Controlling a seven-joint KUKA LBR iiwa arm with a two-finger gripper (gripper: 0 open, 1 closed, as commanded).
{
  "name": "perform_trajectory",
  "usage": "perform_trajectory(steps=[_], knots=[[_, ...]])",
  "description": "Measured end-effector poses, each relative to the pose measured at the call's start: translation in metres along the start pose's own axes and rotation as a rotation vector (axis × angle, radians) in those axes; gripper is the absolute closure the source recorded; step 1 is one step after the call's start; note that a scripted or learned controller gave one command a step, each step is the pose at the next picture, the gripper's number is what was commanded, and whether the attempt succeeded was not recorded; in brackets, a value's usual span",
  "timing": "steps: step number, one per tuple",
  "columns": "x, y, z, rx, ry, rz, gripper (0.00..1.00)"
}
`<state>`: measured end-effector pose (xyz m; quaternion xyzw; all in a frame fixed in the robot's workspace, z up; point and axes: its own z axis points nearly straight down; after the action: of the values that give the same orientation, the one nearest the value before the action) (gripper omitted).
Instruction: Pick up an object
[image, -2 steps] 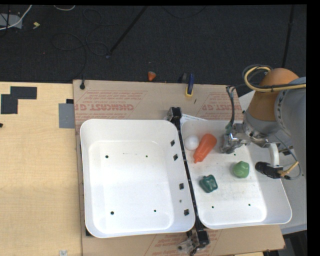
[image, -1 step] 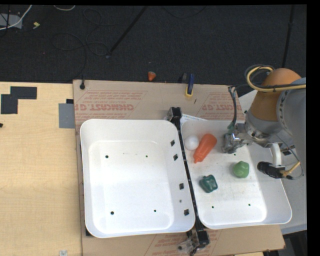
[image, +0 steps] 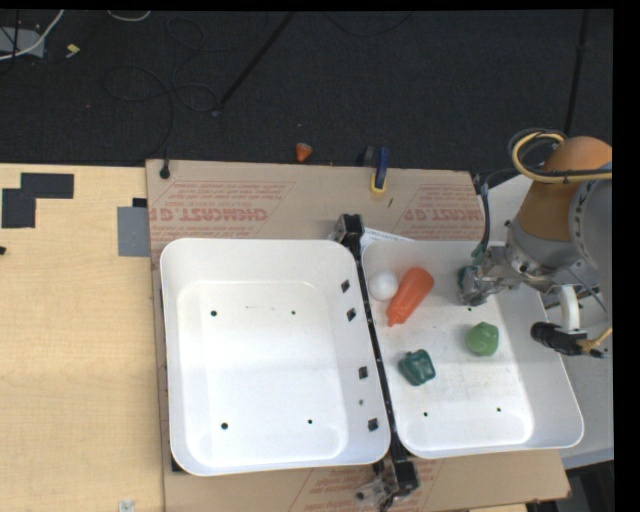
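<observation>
Two white bins sit side by side: the left bin (image: 260, 440) and the right bin (image: 520, 425). The arm (image: 560, 200) leans over the right bin's far corner, and its gripper (image: 478, 283) hangs low there, holding nothing; whether the claw is apart or together, I cannot tell. This looks like the approach step: next it must centre over one object and descend. The right bin holds four objects: one orange carrot (image: 409, 294), one light green ball (image: 482, 339), one dark green piece (image: 417, 367), one white ball (image: 384, 286).
</observation>
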<state>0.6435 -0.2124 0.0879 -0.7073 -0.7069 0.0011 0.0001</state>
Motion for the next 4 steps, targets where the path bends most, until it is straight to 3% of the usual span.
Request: perform_trajectory(steps=[1, 2, 3, 4], knots=[[0.01, 0.0, 0.0, 0.002, 0.002, -0.002, 1.0], [0.013, -0.025, 0.0, 0.004, 0.002, 0.0, 1.0], [-0.001, -0.01, 0.0, -0.001, 0.001, -0.001, 1.0], [-0.001, -0.001, 0.001, 0.008, 0.003, -0.002, 1.0]])
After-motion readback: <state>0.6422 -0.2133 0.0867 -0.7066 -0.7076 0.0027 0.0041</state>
